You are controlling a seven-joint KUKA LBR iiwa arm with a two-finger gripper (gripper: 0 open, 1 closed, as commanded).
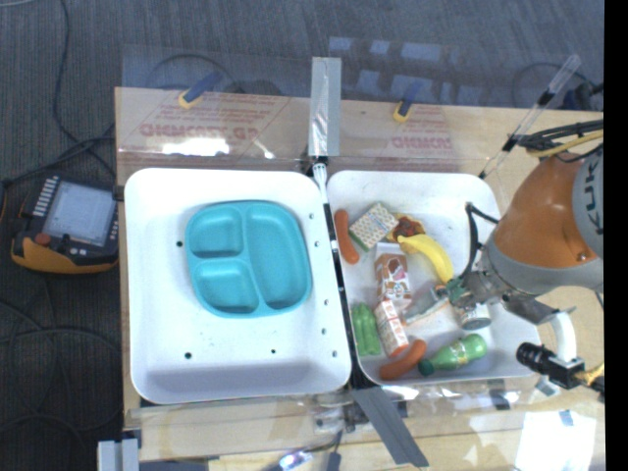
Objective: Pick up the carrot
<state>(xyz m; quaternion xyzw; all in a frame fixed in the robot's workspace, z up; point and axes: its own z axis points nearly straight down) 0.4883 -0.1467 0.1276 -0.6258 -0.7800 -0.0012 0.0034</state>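
Observation:
An orange, elongated carrot (343,235) lies along the left wall of the right bin (446,186), just right of the divider. A similar orange-red piece (402,359) lies near that bin's front wall; I cannot tell for sure which of the two is the carrot. My gripper (458,298) hangs low over the right-middle of the bin, beside the lower end of a yellow banana (429,253). It is well to the right of the carrot by the divider. Nothing shows clearly between its fingers.
The right bin also holds a checkered cracker (373,226), two small cartons (392,279), a green vegetable (365,329) and a green bottle (454,353). A blue divided plate (247,256) sits in the left bin (157,361). A handheld pendant (64,226) lies off the bench at left.

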